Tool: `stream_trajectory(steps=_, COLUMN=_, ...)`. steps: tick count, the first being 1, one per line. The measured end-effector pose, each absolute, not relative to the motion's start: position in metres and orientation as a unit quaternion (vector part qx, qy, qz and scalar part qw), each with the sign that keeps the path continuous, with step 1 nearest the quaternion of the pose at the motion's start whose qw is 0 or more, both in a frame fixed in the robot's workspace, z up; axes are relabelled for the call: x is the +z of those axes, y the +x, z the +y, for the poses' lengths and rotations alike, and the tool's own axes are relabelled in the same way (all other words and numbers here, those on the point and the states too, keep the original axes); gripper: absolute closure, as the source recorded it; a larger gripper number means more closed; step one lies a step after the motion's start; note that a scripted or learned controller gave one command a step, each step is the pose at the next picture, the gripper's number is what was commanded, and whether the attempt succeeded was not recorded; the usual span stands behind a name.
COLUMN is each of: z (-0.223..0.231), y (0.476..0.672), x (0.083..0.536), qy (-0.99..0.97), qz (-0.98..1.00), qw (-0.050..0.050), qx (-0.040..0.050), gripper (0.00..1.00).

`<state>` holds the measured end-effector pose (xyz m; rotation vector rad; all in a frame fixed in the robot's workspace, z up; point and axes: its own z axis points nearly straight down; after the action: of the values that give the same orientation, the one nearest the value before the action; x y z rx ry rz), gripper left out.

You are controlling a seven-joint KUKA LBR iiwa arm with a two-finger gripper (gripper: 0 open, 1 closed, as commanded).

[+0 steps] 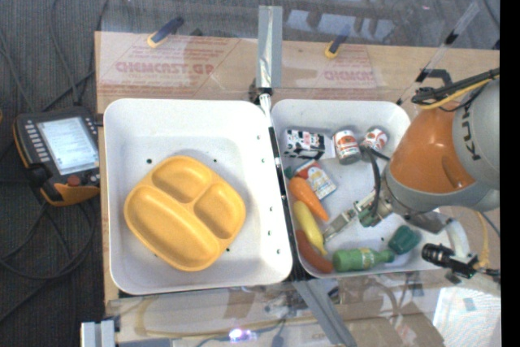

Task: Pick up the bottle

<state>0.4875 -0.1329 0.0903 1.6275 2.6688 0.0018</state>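
Hand (337, 225) low in the right bin (404, 116), state impossible to tell, just above the green bottle (360, 259) lying at the bin's front wall, banana (308, 224) and carrot (308, 198) beside, yellow divided plate (184, 211) in left bin (122, 142).

Arm (443, 154) cut off at right edge.

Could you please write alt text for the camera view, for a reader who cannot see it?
A grey-and-orange robot arm reaches over the right white bin, which holds a green bottle, a carrot, a banana and small cans. The left bin holds a yellow divided plate.
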Motion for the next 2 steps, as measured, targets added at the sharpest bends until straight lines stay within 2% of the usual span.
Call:
stream_trajectory(steps=1, z=-0.216, y=0.502, x=0.090, qy=0.419, qz=0.908, qw=0.007, qx=0.0008, gripper=0.00)
stream_trajectory(steps=2, z=-0.169, y=0.489, x=0.091, qy=0.375, qz=0.927, qw=0.010, qx=-0.0013, gripper=0.00)
